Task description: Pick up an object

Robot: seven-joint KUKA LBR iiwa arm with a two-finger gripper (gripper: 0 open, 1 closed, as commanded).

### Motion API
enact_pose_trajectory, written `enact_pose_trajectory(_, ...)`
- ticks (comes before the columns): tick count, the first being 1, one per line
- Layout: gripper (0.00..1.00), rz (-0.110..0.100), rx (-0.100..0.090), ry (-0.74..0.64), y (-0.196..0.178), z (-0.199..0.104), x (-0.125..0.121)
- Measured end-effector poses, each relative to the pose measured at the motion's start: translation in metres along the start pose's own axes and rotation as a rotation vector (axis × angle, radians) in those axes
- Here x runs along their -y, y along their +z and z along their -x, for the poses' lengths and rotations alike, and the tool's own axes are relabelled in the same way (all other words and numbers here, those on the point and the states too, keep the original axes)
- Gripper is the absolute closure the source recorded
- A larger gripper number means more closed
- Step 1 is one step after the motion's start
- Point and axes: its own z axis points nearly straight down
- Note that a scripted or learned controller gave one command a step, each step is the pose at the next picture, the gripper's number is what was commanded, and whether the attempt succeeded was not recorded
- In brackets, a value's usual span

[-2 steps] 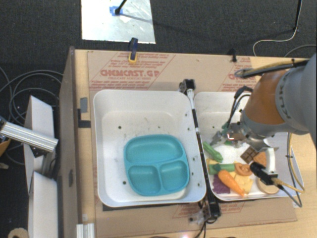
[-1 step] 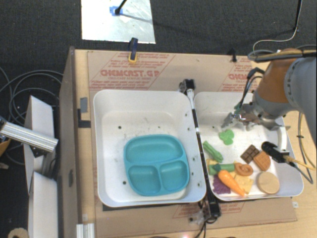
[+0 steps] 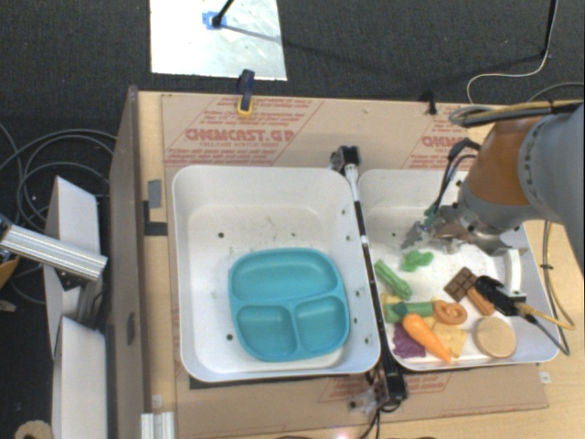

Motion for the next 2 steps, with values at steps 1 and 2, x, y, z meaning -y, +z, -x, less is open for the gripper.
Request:
enact_pose_trajectory(1,0.0,-0.005,-0.001,0.001,0.001,-0.001,0.03)
enact_pose_trajectory(2,1.0,0.001,0.0,-0.001,-0.01,-0.001,0.027)
